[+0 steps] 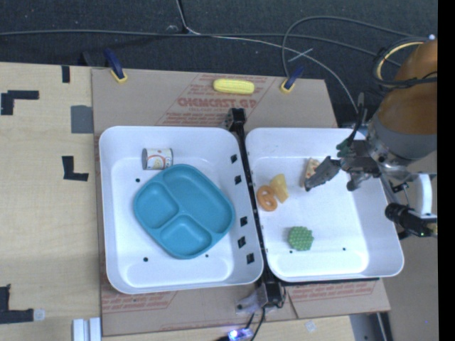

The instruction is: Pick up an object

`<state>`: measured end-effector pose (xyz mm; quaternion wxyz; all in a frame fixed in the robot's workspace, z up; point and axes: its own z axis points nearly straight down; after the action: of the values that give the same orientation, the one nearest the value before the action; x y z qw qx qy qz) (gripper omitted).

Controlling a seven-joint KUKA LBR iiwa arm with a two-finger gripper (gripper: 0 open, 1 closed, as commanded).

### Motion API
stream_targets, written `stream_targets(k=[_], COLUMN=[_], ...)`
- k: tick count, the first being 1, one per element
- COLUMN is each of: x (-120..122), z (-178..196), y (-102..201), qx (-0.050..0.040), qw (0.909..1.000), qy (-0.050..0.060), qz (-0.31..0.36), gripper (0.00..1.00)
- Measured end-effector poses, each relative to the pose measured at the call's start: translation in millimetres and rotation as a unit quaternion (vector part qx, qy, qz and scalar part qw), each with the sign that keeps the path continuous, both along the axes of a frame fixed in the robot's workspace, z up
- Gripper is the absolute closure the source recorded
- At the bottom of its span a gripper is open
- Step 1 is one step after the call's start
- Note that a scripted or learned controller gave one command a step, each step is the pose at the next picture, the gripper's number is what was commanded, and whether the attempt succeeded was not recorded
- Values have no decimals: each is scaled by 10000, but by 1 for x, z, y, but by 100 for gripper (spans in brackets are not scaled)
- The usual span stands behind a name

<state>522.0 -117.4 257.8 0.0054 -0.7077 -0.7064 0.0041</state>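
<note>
- Camera view: two shallow white bins are sitting side by side on a brown cardboard sheet (206,101) covering the bench, the left bin (117,212) and the right bin (377,261) touching along their inner walls, where a black divider strip (245,190) is running.
- The grey arm with its orange band (419,66) is reaching in over the right bin's right edge, and the gripper (333,177) is hanging above the upper right part of that bin.
- Its two dark fingers are standing spread apart, one pointing toward the bin's middle and the other nearer the right wall, with nothing lying between them.
- A tan, crumbly-looking piece (311,168) is lying near the right bin's back wall, just beside the tip of the finger that is reaching leftward; whether they are touching cannot be told.
- An orange ring (267,199) is resting near the right bin's left wall, touching a yellow block (279,187) just behind it.
- A green bumpy object (301,238) is sitting toward the right bin's front edge, well apart from the gripper.
- In the left bin, a blue divided plate (183,210) is taking up the middle, and a small can (157,159) is lying on its side near the back left corner, just beside the plate.
- A yellow corn cob (233,86) is lying on the cardboard behind the bins, near the bench's back edge, between two blue-and-yellow clamps (115,67).
</note>
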Motion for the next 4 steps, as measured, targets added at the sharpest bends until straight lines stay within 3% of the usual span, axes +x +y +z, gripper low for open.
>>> stream_targets(k=[1, 4], x=[2, 8], z=[6, -173], y=[0, 9], qx=[-7, -15], qw=[10000, 10000], qy=[-58, -54], qz=[17, 16], gripper=[0, 0])
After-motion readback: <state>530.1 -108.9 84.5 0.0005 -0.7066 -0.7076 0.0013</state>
